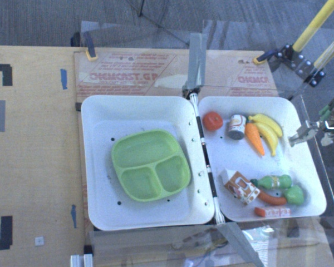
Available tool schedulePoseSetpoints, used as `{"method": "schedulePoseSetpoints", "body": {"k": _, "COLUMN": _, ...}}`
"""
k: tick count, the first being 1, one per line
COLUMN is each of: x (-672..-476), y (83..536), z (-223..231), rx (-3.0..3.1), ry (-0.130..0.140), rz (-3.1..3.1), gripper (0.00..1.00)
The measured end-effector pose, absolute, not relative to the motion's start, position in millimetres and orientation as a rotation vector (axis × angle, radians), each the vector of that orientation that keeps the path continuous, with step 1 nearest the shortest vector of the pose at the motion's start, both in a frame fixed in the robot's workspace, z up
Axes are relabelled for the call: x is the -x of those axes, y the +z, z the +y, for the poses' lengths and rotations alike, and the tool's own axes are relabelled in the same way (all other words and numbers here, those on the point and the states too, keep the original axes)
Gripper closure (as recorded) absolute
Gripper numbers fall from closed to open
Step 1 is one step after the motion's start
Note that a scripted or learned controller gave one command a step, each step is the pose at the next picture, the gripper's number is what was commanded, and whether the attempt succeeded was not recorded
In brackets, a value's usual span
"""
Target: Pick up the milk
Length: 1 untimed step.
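- Camera view: the milk [241,187] is a small carton with orange and brown marks. It lies tipped over in the lower left part of the right bin [306,166], near the wall between the two bins.
- Just right of the milk is a green bottle [274,181]. Under that is a long red-orange thing [271,198] that seems to touch the carton's corner. A green lump [294,194] sits a bit farther right, and a little red piece [260,211] lies below by the rim.
- Higher up in the same bin are a tomato [212,120], a can [236,127], a carrot [255,139] and bananas [269,130], all well apart from the milk.
- The left bin [100,204] has a green plate [150,164] in it.
- The gripper [312,131] seems to be the grey metal bit at the right edge of the frame, far from the milk. I cannot tell if it is open or closed (it is too small and blurry).
- I think the job has not really started yet.
- To do it well, it should come over the milk and turn to match the carton's slant.
- It should grab across the thin sides, on the side away from the bottle, so it does not pinch the bottle too.
- Go down slowly, since a lying carton can slide.
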<state>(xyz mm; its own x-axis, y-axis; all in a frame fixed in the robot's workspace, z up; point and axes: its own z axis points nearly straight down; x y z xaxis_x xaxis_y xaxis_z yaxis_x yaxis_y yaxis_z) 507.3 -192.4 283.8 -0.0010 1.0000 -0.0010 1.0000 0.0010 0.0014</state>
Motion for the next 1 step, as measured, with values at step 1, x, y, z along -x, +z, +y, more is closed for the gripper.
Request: {"method": "schedulePoseSetpoints", "body": {"k": 1, "x": -479.5, "y": 156.9, "z": -148.6, "rx": -2.069, "ry": 0.001, "rz": 2.364, "gripper": 0.0}}
